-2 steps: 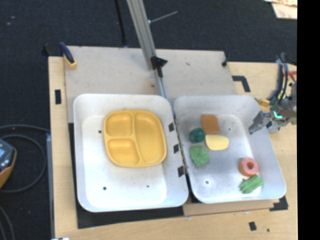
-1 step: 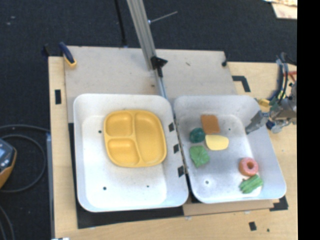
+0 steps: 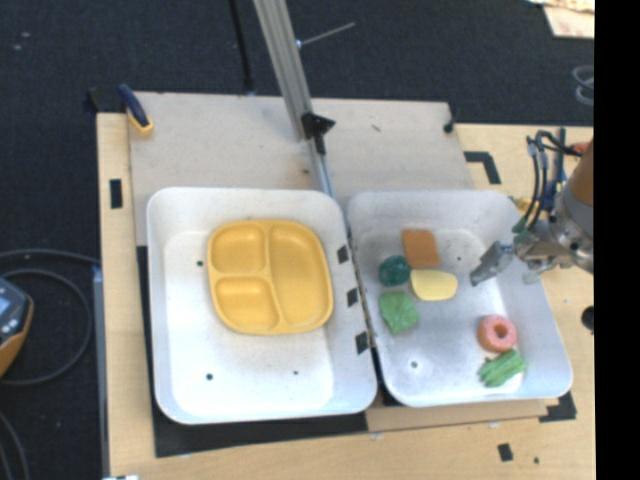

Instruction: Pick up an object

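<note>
Camera view: one yellow tray (image 3: 270,275) in the left bin (image 3: 180,368), six small objects in the right bin (image 3: 450,378); jaws' state unclear.

The grey arm with its orange band (image 3: 580,183) is running off the right edge of the frame, so most of its body is going unseen. Its two-finger gripper (image 3: 497,264) is showing as a small grey blur above the right white plastic bin (image 3: 455,378), and its tips are reading too indistinctly to judge. A black looping cable (image 3: 48,313) is being cropped at the left edge.
</note>
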You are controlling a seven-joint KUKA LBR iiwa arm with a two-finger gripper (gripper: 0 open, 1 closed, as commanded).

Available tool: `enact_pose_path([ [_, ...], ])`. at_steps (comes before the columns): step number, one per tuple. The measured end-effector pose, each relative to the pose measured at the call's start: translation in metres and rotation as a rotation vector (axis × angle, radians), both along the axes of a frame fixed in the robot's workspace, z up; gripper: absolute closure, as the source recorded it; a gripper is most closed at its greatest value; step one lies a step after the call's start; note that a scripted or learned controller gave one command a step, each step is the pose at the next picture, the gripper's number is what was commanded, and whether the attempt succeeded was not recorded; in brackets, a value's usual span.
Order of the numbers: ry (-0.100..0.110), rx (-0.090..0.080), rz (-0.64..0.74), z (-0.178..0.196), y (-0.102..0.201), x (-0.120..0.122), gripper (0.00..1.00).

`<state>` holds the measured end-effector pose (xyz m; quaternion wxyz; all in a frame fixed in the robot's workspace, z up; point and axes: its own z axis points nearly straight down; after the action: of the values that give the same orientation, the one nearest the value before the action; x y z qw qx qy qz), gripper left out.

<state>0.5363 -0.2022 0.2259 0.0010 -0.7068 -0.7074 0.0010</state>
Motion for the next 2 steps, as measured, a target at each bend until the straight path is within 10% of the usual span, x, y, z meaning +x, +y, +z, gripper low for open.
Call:
enact_pose_path([
  [2,-0.001,0.0,-0.001,-0.114,0.003,-0.01,0.0],
])
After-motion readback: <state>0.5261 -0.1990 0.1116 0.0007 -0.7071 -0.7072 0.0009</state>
